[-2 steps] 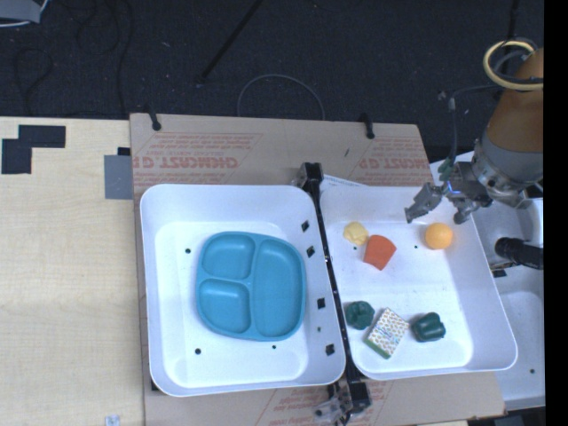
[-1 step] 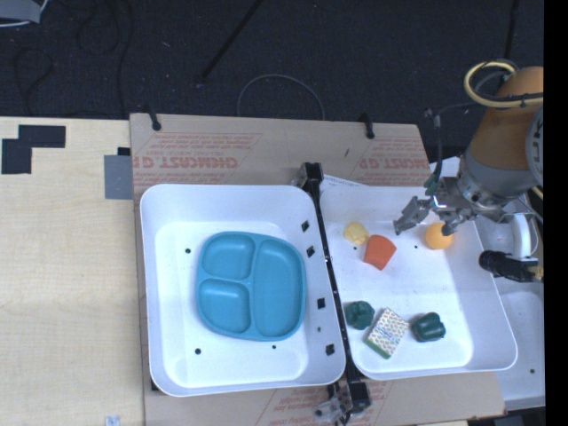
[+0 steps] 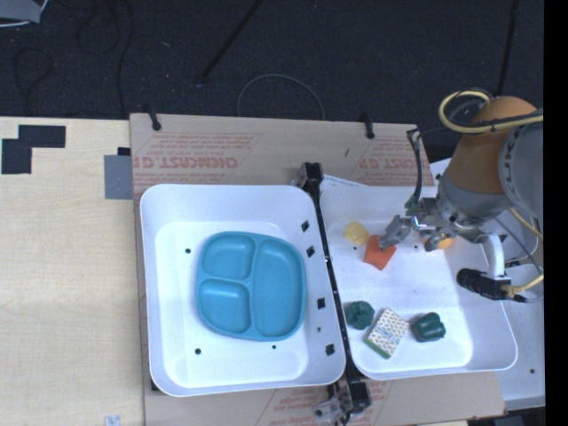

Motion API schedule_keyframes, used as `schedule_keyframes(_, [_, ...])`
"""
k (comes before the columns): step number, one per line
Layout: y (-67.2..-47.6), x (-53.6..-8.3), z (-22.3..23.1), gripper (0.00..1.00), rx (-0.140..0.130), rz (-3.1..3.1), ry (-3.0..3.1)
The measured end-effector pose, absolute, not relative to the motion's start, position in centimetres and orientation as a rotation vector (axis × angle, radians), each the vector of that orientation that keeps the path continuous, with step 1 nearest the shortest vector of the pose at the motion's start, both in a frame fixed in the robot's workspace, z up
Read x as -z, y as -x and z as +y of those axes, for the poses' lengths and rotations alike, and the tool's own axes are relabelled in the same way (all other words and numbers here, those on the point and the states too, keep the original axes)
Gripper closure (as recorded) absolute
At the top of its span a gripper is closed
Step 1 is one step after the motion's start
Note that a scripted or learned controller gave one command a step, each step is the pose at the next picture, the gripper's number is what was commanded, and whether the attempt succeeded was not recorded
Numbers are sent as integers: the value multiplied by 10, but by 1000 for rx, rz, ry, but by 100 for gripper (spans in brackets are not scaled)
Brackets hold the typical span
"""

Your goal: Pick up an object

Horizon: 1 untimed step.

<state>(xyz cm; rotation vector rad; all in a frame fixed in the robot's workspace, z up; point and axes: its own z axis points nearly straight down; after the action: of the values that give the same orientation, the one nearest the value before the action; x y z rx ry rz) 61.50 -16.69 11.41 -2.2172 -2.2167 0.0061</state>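
My gripper (image 3: 397,232), jaws open and empty, hovers just above the orange block (image 3: 379,254): likely light, rigid, best pinched across flat sides.

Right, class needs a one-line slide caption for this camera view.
Gripper above orange block in right bin.
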Motion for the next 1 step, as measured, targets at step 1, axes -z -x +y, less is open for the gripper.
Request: schedule_keyframes(1, [-619, -94, -165, 0, 11, -2222, 2222])
